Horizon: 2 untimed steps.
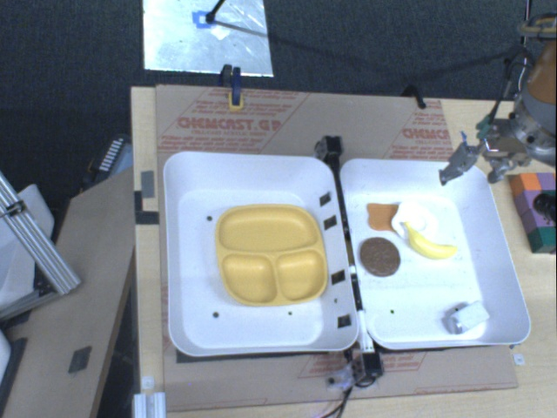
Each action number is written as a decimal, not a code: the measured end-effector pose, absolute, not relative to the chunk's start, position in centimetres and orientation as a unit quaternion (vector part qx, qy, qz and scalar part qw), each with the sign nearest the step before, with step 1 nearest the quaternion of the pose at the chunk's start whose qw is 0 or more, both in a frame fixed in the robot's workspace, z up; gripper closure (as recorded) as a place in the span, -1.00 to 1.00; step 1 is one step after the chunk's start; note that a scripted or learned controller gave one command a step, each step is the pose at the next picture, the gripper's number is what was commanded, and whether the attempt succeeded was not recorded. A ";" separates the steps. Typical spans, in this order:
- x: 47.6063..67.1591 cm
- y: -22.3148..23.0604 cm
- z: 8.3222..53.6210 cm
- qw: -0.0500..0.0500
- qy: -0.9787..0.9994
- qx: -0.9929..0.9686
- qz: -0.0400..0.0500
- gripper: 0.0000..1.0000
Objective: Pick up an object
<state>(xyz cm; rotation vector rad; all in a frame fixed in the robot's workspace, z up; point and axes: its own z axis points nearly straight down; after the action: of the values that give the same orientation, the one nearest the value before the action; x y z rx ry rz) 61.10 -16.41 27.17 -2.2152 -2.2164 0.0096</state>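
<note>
Gripper [474,165] hangs over the right bin's [496,233] far right edge, fingers spread, holding nothing, clear for a drop-in. Targets cluster mid-bin: banana [431,247] touching a white piece, brown disc [380,257] just left. Yellow divided tray [265,253] in left bin.

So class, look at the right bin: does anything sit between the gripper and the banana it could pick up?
Nothing visible blocks it. The gripper hangs above the right bin's far right corner, fingers spread, and bare white floor lies between it and the banana. The white object and orange piece touch the banana's far side, the brown disc lies left.
</note>
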 end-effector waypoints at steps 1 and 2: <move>61.3 -16.3 27.9 -0.001 -0.708 -0.706 0.000 -1.00; 62.0 -16.3 23.7 -0.001 -0.708 -0.706 0.000 -1.00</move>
<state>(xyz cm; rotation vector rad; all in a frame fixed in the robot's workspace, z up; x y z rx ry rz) 62.00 -16.32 23.67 -2.2199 -2.2261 -0.0006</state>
